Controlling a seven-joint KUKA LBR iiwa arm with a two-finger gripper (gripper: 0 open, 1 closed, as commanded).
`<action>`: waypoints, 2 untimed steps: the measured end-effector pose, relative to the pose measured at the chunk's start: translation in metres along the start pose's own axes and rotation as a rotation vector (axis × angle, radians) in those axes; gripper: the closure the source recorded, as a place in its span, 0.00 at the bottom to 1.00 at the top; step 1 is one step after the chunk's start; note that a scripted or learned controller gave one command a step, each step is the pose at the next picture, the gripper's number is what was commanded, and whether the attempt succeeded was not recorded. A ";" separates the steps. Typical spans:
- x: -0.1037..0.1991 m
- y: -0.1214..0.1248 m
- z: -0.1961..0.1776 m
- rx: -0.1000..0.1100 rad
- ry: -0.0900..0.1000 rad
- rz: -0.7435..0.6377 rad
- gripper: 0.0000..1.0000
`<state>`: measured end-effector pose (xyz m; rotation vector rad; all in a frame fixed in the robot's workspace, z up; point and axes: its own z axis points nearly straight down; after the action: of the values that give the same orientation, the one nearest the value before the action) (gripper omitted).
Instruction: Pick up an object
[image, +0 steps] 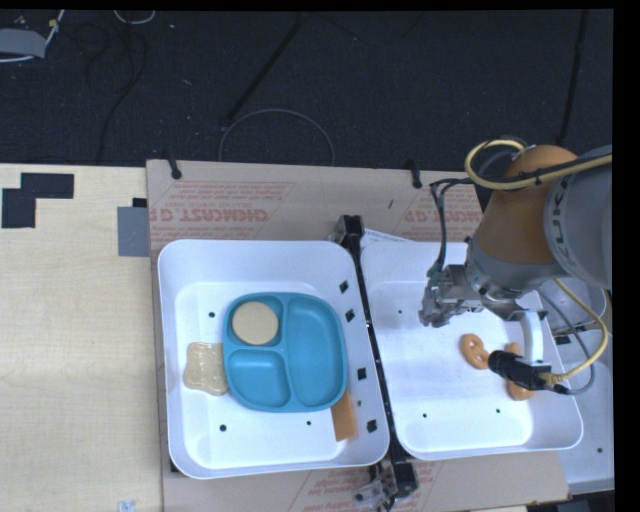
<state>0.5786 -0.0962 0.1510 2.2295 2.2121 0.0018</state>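
Task looked not done yet. Gripper (437, 312) hung over the right bin (440, 440), nothing seen betw. its tips; jaws open or closed, I cannot tell. Orange object (474, 351) lay on the bin floor just beside, apart from gripper. Grasp and lift remained.

Bench (70, 330) with two white bins (200, 275) side by side
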 end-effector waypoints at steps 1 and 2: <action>0.001 -0.006 -0.045 0.001 0.000 -0.004 1.00; 0.004 -0.003 -0.107 -0.003 -0.001 -0.008 1.00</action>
<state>0.5759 -0.0924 0.2584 2.2184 2.2197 0.0044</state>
